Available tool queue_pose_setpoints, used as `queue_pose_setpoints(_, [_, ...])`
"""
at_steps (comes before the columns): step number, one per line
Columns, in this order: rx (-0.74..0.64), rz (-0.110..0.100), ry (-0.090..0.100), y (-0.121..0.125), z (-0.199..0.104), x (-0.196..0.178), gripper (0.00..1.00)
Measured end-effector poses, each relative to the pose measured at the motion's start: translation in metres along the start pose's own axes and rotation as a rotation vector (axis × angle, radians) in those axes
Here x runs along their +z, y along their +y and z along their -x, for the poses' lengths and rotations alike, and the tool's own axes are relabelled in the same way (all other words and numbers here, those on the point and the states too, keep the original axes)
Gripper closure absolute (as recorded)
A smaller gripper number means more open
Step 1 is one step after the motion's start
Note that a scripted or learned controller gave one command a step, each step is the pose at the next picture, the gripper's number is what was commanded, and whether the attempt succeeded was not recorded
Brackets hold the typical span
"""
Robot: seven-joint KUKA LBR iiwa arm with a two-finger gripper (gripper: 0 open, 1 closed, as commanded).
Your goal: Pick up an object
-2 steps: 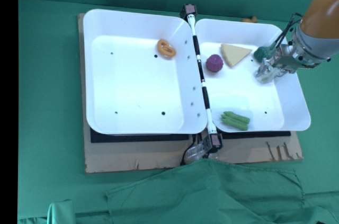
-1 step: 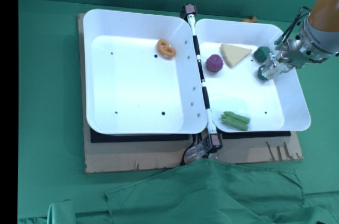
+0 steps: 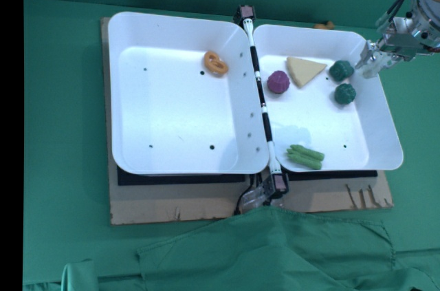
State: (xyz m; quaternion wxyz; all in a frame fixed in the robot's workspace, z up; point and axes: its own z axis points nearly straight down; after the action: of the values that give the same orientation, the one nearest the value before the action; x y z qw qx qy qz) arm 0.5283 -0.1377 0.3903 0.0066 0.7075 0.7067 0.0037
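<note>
Camera view: fixed above, looking down at a slant on a green-draped counter point(image 3: 62, 111) with two shallow white bins side by side
Arm: enters from the upper right, grey with an orange band at the frame's edge
Gripper point(image 3: 366, 62): sits over the right rim of the right bin, near its far right corner, low to the rim
Fingers: small and pale against the white rim; whether they are parted or closed, I cannot tell; nothing shows between them
Right bin point(image 3: 385, 138): holds five items
Dark green ball point(image 3: 341, 70): far right part of the right bin, just beside the gripper, closest of all items to it
Second green ball point(image 3: 345, 93): just in front of the first, near the right wall
Yellow wedge point(image 3: 304, 69): flat on the floor, left of the first green ball, apart from it
Purple ball point(image 3: 278, 82): left of the wedge, close to the divider side
Green bean pods point(image 3: 306, 156): near front edge of the right bin, well apart from the others
Left bin point(image 3: 137, 28): holds an orange pretzel point(image 3: 215, 62) near its far right corner
Between the bins: a black and white striped rod point(image 3: 260, 90) runs along the shared edge
Under the bins: a brown cardboard sheet point(image 3: 179, 203), with folded green cloth in front of it
</note>
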Motion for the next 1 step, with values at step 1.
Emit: queue_pose_setpoints(1, [0.003, -0.001, -0.001, 0.0028, 0.0194, -0.0618, 1.0])
